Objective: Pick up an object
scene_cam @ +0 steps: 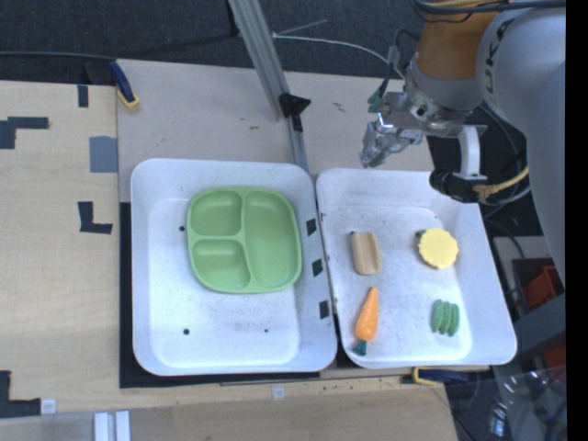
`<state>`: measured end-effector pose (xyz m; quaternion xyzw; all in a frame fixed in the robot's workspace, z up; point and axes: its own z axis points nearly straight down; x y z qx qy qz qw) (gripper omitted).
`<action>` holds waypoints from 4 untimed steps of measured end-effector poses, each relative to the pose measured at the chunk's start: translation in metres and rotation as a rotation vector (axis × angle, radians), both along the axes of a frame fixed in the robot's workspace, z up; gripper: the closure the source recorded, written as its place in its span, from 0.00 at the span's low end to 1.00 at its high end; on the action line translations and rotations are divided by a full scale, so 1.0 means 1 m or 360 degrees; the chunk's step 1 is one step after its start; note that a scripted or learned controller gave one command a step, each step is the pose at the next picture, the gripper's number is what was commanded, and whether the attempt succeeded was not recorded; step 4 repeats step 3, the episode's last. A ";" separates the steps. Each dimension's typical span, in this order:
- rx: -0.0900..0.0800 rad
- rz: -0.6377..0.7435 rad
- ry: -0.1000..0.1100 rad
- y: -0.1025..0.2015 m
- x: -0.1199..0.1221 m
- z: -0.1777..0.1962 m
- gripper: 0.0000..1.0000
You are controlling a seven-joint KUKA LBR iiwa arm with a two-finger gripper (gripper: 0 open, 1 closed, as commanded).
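Observation:
In the right bin (478, 338) lie a tan bread-like piece (365, 252), an orange carrot (367, 315) with a green tip, a yellow round piece (437, 248) and a small green pea pod (445, 318). My gripper (376, 148) hangs above the bin's far rim, up and slightly right of the bread piece. Nothing shows between its fingers, which look close together.
The left bin (156, 338) holds a green divided plate (244, 239). A grey metal post (262, 44) slants down to the bins' shared far corner. Black cables (487, 186) run beside the right bin's far right corner. Wooden bench surrounds both bins.

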<state>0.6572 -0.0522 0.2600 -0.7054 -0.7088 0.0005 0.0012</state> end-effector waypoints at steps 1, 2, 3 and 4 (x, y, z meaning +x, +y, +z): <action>0.0001 0.0001 0.0001 0.048 -0.017 -0.001 1.00; 0.0000 0.0003 0.0003 0.106 -0.035 -0.012 1.00; -0.0001 0.0002 0.0003 0.153 -0.045 -0.029 1.00; -0.0001 0.0002 0.0003 0.153 -0.045 -0.029 1.00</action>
